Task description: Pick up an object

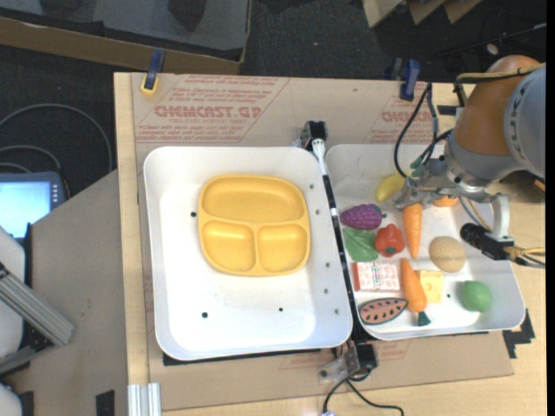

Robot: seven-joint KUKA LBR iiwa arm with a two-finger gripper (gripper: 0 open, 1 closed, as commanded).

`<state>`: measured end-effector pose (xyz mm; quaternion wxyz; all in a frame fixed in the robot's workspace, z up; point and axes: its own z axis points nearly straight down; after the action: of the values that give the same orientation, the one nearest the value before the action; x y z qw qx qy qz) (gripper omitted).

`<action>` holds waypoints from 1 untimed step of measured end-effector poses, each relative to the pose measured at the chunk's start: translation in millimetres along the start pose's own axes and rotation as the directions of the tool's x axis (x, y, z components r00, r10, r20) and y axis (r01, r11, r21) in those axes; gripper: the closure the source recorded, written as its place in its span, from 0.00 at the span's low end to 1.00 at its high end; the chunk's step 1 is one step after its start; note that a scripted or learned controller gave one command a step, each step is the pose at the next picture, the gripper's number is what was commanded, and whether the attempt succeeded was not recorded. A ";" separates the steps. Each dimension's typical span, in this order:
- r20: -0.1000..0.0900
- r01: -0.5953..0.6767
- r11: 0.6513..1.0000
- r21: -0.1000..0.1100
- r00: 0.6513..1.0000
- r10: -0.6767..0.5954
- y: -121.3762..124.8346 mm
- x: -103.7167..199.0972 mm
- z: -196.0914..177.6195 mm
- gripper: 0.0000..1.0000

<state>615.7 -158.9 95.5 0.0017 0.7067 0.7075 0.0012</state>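
The bench (260,102) is seen bearing two white bins side by side. The left bin (173,258) is occupied by a yellow divided plate (254,224). The right bin (503,306) is crowded with toy food. The arm (494,128) is extended over its far part, and the gripper (425,193) is lowered just above a carrot (413,228) standing lengthwise in the bin; whether the jaws are open or closed cannot be told, as they are perhaps hidden by the wrist. A potato (447,253), a lime (475,296), purple grapes (362,217) and a watermelon slice (382,308) are spread nearby.
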 end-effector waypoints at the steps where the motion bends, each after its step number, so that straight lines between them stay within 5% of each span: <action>1: 0.000 0.005 1.000 -0.001 1.000 -0.005 24.6 65.9 -17.3 1.00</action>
<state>640.2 -93.0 112.8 0.0020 0.7049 0.7093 0.0015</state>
